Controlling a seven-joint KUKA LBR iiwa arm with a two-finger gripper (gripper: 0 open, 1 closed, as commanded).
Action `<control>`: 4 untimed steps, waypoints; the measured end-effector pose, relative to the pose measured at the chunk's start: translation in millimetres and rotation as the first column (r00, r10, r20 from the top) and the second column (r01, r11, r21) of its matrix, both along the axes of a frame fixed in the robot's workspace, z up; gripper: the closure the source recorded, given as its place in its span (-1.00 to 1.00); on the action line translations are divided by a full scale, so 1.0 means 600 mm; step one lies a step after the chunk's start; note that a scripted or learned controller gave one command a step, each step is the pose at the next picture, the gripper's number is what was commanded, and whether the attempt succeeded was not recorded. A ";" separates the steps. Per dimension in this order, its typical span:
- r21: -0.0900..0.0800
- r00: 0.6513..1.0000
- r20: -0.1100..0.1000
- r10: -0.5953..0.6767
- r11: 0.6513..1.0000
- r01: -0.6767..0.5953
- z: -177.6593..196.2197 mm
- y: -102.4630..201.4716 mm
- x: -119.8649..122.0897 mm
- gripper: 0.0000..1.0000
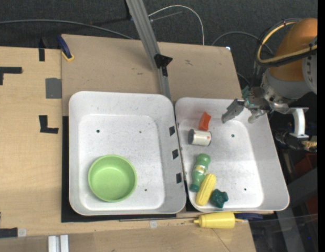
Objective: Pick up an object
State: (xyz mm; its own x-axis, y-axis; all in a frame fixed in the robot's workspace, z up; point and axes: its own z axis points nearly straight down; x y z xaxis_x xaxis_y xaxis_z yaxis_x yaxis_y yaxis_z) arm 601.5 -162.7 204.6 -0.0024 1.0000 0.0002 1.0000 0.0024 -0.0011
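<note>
Camera view, step in hand: The grey arm with its orange band reaches in from the right, its end effector (245,111) poised over the upper right part of the right bin (257,156); nothing sits between its fingers, so this reads as the approach, with no grasp made yet.
End effector state: Two fingers show spread apart, one angled toward the bin's middle, the other nearer the bin's right rim.
Nearest candidates: An orange block (205,121) lies to the left of the end effector, near but apart; a white cylinder (200,137) lies on its side just below the block.
Other objects: A green bottle (200,170), a yellow corn cob (206,188) and a dark green toy (219,198) cluster at the bin's lower left, well apart from the fingers.
Left bin: The left bin (120,109) holds a green bowl (112,178) in its lower part.
On the surface: A yellow bottle (217,220) lies outside the bins' front edge.
Next move: Likely a shift left and a descent over one object, fingers straddling it before closing.
</note>
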 end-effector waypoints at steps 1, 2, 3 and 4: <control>0.000 1.000 0.000 0.000 1.000 0.000 0.000 0.000 0.000 -1.00; -0.001 1.000 -0.005 -0.001 1.000 0.001 -0.074 -0.005 -0.007 -1.00; -0.001 1.000 -0.005 -0.001 1.000 0.001 -0.158 -0.017 -0.001 -1.00; -0.002 1.000 -0.002 0.000 1.000 0.000 -0.196 -0.016 -0.002 -1.00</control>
